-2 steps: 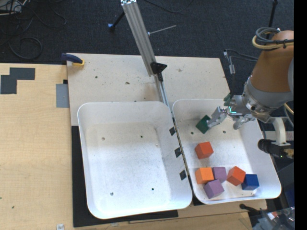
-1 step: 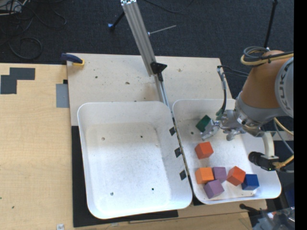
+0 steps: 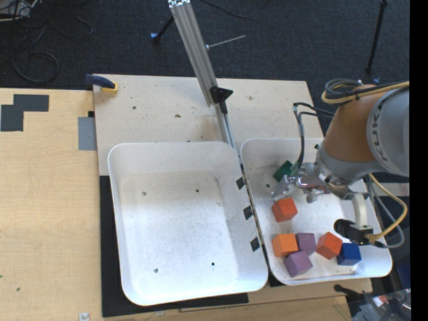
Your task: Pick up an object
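Observation:
My gripper (image 3: 284,187) hangs low in the right bin (image 3: 264,154), near its left wall. Just below it lies an orange cube (image 3: 285,209), and a green block (image 3: 282,170) sits right behind it, partly covered by the wrist. Nothing shows as held. Along the bin's front lie another orange cube (image 3: 285,244), two purple cubes (image 3: 305,241) (image 3: 297,263), an orange-red cube (image 3: 329,245) and a blue cube (image 3: 348,253).
The left bin (image 3: 127,179) sits beside the right one, with black clips (image 3: 246,211) along the shared wall. A slanted aluminium bar (image 3: 197,52) rises behind the bins. Cables (image 3: 364,236) loop off the arm at the right.

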